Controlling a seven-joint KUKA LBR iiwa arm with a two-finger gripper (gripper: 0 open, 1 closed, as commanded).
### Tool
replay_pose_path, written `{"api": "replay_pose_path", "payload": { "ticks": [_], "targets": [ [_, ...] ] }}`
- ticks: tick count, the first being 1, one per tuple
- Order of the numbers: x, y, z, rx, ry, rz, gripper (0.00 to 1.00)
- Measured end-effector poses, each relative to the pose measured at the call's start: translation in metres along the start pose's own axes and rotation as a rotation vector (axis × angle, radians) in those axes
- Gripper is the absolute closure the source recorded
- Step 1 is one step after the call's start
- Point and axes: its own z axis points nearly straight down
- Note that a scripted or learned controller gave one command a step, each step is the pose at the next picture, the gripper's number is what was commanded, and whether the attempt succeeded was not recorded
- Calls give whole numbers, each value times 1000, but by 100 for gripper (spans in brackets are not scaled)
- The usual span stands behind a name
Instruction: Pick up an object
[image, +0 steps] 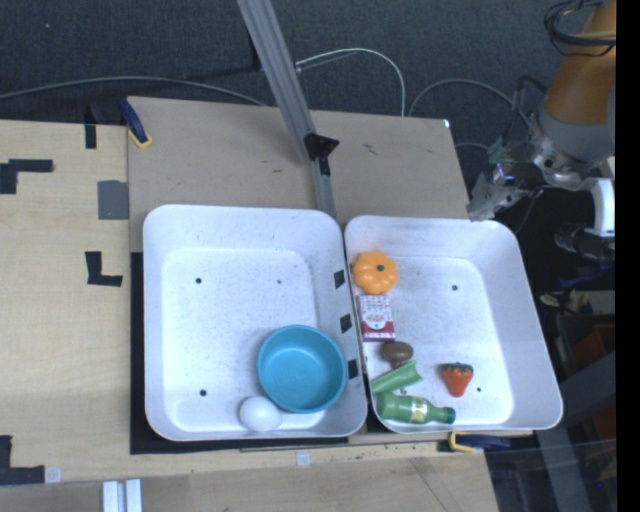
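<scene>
The right bin (505, 290) holds an orange toy pumpkin (375, 272) at its upper left, with a small red and white carton (378, 321) just below it. Further toward the front lie a brown lump (397, 352), a green piece (396, 378) and a green bottle (415, 410) on its side. A red strawberry-like toy (458, 377) sits to their right. My gripper (492, 190) hangs outside the right bin's far right corner, above the bench edge, apart from every object. The arm with its orange band (585, 85) rises behind it.
In the left bin (190, 300), a blue bowl (300, 367) sits near the front right, with a white ball (260, 411) touching its front left. A grey metal pole (290, 85) slants over the bench behind the bins. Cables trail at the back.
</scene>
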Motion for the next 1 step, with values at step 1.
{"api": "replay_pose_path", "payload": {
  "ticks": [1],
  "targets": [
    [60,-4,15,4,2,-5,100]
  ]
}}
